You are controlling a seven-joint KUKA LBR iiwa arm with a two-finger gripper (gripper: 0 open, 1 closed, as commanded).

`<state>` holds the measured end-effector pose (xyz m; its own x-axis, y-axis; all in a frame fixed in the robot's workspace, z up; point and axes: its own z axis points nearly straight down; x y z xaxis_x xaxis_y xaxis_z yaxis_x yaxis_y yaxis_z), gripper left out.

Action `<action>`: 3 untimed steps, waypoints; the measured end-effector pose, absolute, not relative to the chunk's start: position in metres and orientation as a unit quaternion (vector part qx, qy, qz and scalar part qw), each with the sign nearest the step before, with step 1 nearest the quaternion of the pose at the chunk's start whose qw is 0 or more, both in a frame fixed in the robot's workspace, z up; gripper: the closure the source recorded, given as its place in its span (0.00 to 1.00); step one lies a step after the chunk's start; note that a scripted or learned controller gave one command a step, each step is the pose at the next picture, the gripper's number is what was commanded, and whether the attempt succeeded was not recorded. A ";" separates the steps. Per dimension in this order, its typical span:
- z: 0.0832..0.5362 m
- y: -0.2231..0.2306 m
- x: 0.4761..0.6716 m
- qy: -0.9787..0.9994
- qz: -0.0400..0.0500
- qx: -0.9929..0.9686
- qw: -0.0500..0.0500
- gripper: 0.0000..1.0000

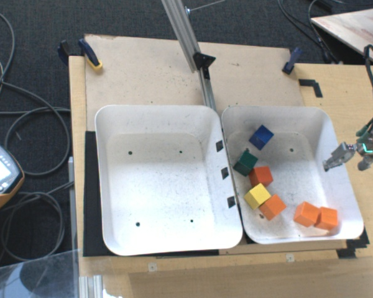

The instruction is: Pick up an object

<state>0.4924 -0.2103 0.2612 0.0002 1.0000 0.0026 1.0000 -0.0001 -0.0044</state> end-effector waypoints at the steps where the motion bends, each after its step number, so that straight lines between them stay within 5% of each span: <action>1: 0.263 -0.210 0.493 -0.707 0.000 -0.707 0.000 0.00; 3: 0.136 -0.211 0.494 -0.707 0.001 -0.707 0.004 0.00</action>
<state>0.4935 -0.2105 0.1365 0.0005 1.0000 0.0041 1.0000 -0.0005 -0.0076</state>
